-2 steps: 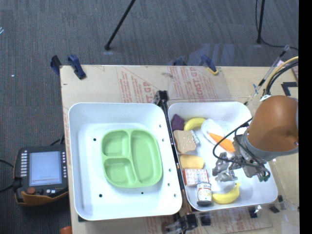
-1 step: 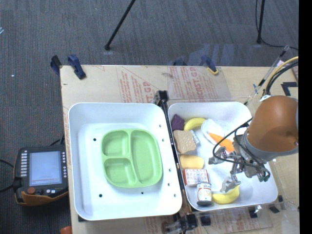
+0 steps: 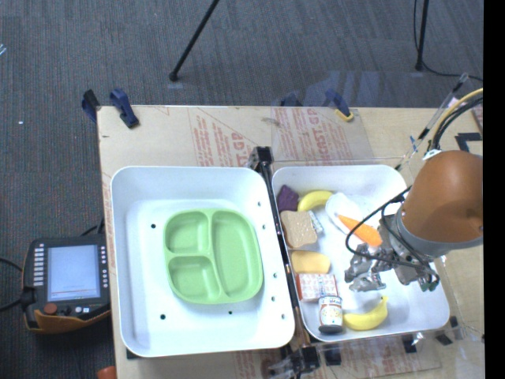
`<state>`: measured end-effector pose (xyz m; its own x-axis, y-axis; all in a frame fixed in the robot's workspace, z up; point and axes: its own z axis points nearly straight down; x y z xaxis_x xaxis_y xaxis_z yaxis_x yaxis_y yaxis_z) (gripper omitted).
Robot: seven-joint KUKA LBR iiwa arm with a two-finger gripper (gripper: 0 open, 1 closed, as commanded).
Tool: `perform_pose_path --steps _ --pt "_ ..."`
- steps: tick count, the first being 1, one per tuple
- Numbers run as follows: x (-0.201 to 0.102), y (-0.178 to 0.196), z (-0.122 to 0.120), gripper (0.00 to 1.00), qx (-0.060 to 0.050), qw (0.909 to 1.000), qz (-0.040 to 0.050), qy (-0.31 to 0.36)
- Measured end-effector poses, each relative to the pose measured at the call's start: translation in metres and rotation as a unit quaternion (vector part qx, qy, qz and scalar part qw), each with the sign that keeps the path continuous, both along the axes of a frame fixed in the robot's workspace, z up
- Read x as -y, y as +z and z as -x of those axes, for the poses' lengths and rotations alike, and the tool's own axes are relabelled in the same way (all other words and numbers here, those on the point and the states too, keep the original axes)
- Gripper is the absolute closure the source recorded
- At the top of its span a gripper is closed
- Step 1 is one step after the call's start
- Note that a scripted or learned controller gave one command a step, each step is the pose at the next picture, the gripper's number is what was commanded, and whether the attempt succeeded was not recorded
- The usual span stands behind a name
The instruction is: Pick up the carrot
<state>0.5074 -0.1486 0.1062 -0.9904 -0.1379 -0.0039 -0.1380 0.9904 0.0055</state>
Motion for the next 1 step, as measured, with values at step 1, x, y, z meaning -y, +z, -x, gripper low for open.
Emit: perform_pose_path --steps 1 --pt "-0.0651 0.1327 -0.0262 1.0 0.006 0.9979 0.0019 -0.065"
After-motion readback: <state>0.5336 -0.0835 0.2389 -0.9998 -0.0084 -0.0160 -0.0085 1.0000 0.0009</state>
